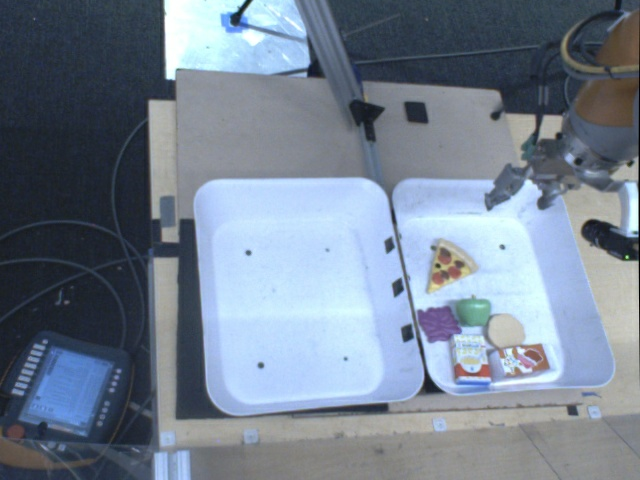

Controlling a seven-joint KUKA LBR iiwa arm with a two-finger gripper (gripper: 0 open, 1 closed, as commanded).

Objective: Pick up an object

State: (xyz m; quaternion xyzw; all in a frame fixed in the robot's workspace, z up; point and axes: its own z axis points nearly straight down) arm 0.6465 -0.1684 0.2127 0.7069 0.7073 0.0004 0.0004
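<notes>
My gripper [522, 197] hangs over the back edge of the right bin [560, 258], its two fingers spread apart and open with nothing between them. Well in front of it lies a pizza slice [448, 265]. Further forward sit a purple piece [438, 323], a green apple [474, 311], a tan round cookie [506, 329], a red and white carton [470, 359] and a red packet [524, 361], all clustered at the bin's front.
The left bin [300, 288] lies beside the right one, joined by black clips [397, 286]. A metal pole [330, 38] slants across the back. A teach pendant [62, 388] rests at the lower left off the bench.
</notes>
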